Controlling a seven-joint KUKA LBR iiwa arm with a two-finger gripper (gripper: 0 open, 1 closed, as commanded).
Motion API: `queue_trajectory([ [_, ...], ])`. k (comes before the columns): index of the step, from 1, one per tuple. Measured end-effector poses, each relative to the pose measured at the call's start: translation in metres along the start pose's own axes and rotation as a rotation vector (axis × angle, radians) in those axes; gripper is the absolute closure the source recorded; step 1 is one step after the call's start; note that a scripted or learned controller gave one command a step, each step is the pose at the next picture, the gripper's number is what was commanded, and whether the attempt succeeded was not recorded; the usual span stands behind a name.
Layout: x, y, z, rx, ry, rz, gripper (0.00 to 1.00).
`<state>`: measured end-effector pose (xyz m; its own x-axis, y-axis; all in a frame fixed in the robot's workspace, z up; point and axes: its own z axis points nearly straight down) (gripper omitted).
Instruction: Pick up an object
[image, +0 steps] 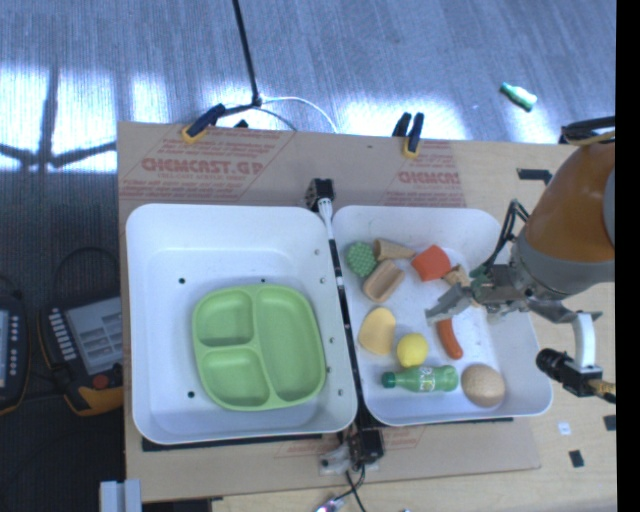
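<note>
The right bin (515, 330) holds several toy foods. Among them are an orange-red block (432, 262), a red sausage-shaped piece (450, 338), a yellow lemon (411, 350), a yellow wedge (377, 330) and a green bottle (420, 378) lying on its side. A tan round piece (483, 385) and a green bumpy piece (360, 260) are there too. My gripper (447, 300) hangs over the middle of this bin, just above the red sausage piece and below the orange-red block. It is open, and I see nothing between its fingers.
The left bin (160, 250) bears a green divided plate (260, 345). Two tan bread-like pieces (385, 270) lie near the divider between the bins. My arm (570, 240) covers the right bin's far right side. Clamps and a cable sit along the board's back edge.
</note>
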<state>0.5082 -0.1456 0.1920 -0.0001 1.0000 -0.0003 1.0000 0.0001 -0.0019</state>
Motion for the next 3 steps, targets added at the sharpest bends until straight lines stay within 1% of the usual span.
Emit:
queue_trajectory([
  [1, -0.038, 0.020, 0.103, -0.009, -0.002, 0.043, 0.00],
  [2, -0.039, 0.021, 0.092, -0.014, -0.006, 0.046, 1.00],
  [3, 0.023, 0.033, -0.016, -0.003, 0.000, 0.062, 1.00],
])
